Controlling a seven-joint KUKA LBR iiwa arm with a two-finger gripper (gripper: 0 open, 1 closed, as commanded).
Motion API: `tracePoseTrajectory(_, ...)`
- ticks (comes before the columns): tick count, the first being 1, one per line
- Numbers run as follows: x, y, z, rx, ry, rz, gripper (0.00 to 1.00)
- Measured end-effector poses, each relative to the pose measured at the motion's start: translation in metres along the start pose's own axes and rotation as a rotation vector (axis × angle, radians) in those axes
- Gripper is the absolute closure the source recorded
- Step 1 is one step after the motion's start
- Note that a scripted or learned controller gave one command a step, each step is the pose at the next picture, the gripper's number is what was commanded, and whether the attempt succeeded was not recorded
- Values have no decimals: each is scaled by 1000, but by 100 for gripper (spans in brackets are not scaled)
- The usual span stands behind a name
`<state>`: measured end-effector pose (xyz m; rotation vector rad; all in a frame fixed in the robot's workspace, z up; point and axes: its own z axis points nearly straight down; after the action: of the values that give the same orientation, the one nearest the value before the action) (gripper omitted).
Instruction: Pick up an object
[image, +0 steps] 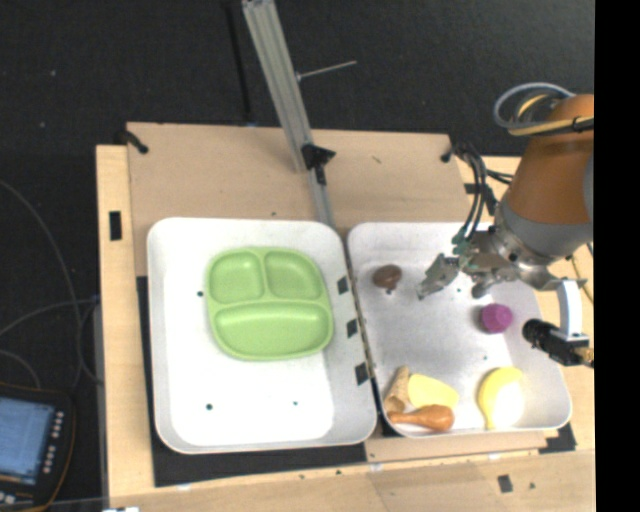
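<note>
My gripper (459, 281) hangs over the upper middle of the right bin (420, 345), its two grey fingers spread apart with nothing between them. A small brown round object (387, 275) lies to its left near the bin's top left. A purple ball (496, 318) lies just below and right of the fingers. Along the bin's front edge sit a yellow piece (432, 391), an orange carrot-like item (425, 419), a tan piece (398, 385) and a yellow-white lemon shape (502, 395).
The left bin (180, 400) holds a green divided plate (269, 304). A metal pole (285, 90) slants down to the gap between the bins. A black fixture (552, 340) sits at the right bin's right rim. The arm's orange band (555, 180) fills the upper right.
</note>
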<state>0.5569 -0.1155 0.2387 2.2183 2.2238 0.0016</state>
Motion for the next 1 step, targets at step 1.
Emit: tracePoseTrajectory(1,0,0,0,-1,0,2,0)
